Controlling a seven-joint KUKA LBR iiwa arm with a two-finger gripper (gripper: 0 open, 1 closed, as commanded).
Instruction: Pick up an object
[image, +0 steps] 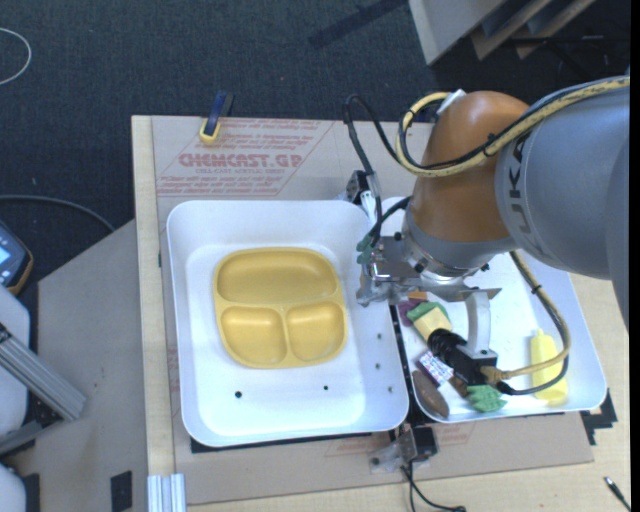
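Hanging low over the right bin (590, 385), the grey arm's orange-banded wrist covers the gripper (430, 297) from the overhead camera, so whether it is open or shut, or has hold of anything, cannot be told. The likeliest target, a small yellow-green piece (432, 319), lies just beneath the wrist near the wall shared with the left bin (190, 300), where a yellow divided plate (278, 305) sits alone. A brown oval item (430, 378) lies just beside the piece toward the camera, a green toy (487, 400) a little farther on, and a pale yellow object (543, 352) rests near the bin's outer side. Judged from this view, the pick is at the descent-and-close stage. Doing it well would mean centring squarely over the single piece, keeping clear of the dividing wall and the brown neighbour, closing fully before any lift, then rising straight up.
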